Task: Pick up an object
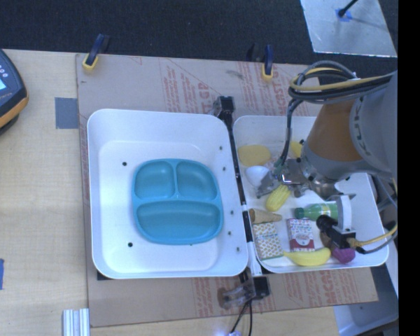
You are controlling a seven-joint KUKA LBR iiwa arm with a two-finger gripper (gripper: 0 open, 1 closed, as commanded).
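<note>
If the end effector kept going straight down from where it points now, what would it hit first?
Most likely the yellow corn cob lying just below the end effector in the right bin, though depth is hard to judge from this slanted view.

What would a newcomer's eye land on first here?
Probably the blue divided plate, alone in the left bin. Next the grey arm with its orange band, reaching from the right over the cluttered right bin, its gripper low beside a corn cob. Along that bin's near edge lies a banana.
</note>
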